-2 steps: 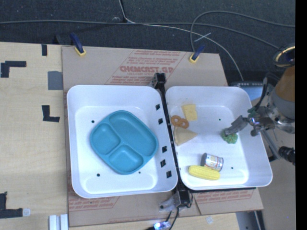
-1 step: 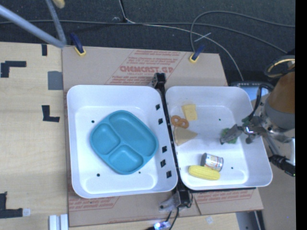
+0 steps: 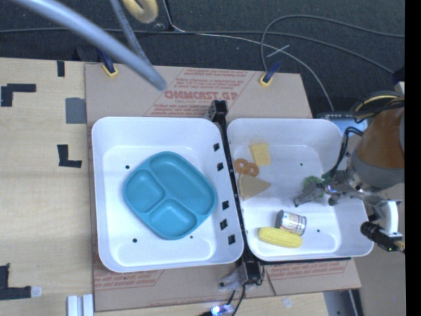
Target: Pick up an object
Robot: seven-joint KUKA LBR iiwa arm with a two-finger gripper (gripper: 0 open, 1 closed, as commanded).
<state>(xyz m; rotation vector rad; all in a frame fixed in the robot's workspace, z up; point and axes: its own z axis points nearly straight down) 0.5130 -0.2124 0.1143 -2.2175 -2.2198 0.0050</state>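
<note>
Camera view: end effector [image 3: 309, 194] low in right bin [image 3: 329, 131], near green thing [image 3: 327, 178] (cannot tell what). Cannot tell if open or shut. Can [image 3: 291, 222], corn [image 3: 280, 237] just below-left, likely within reach. Blue plate [image 3: 170, 194] in left bin [image 3: 105, 137], well apart.

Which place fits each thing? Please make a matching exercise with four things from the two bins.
Things:
1. plate
2. corn
3. can
4. pretzel

Places:
A. right bin, near the divider
B. right bin, along the front wall
C. left bin
D. right bin, just behind the corn

Pairs: 1-C, 2-B, 3-D, 4-A
</note>
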